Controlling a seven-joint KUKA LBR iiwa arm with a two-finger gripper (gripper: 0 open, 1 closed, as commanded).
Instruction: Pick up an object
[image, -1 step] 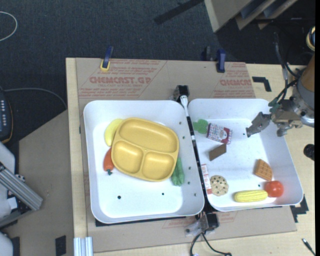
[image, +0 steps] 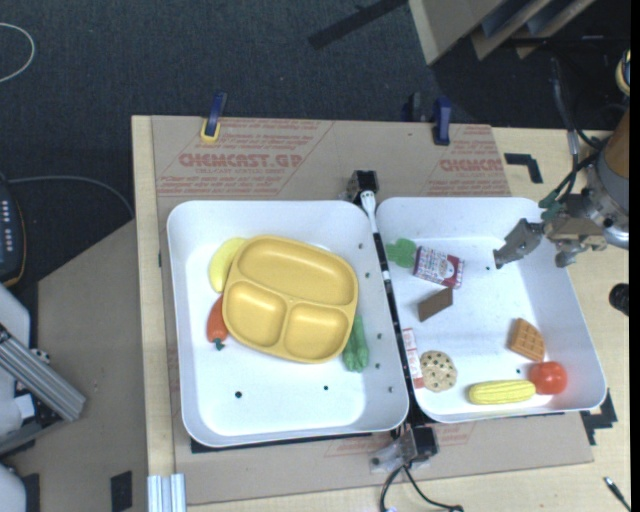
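Observation:
My gripper hangs over the back right part of the right bin, open, with nothing between its fingers. Below it in that bin lie a red and white packet, a green piece, a brown block, a waffle, a cookie, a yellow corn cob and a red tomato. The packet is the nearest thing, well to the gripper's left.
The left bin holds a yellow divided plate, a yellow banana at its back left, a red pepper at its left and a green vegetable at its right. A black divider separates the bins.

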